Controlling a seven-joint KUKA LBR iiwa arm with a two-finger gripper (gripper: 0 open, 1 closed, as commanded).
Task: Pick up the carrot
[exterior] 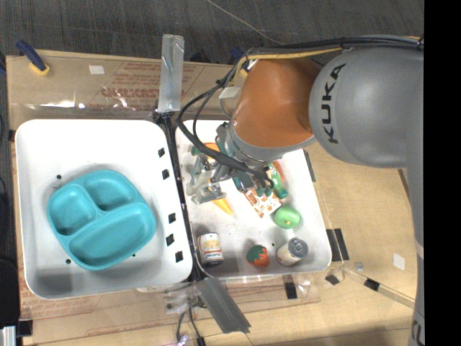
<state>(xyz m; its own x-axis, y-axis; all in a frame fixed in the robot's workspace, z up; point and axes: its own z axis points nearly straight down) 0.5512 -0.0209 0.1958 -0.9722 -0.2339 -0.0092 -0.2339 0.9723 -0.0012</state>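
A grey KUKA arm (pixel 360 99) is reaching in over the right-hand white bin (pixel 320 225) with its gripper (pixel 206 181) lowered among a scatter of toy groceries. The step appears to be the approach to a grasp, with nothing yet lifted. The metal hardware at the tip is crowded by cables and the orange wrist band (pixel 274 107), so whether the jaws are spread or pressed together cannot be told, and nothing is showing between them.

The carrot (pixel 276 171), taken here to be the orange piece with a green end, is lying on the far side of the wrist from the jaws, partly tucked under the arm and apart from the tip. A yellow-orange wedge (pixel 225 207) is sitting just beside the jaws and may be touching them, and a printed carton (pixel 263 202) is lying between the jaws and a green apple (pixel 286 217). Nearer the bin's front edge, well apart from the jaws, a small can (pixel 210 247), a red fruit (pixel 258 255) and a grey-capped jar (pixel 294 249) are standing. In the other bin, a teal divided plate (pixel 101 218) is resting.

The next move is likely calling for a shift of the tip across to the carrot, clear of the carton and wedge, before any closing.
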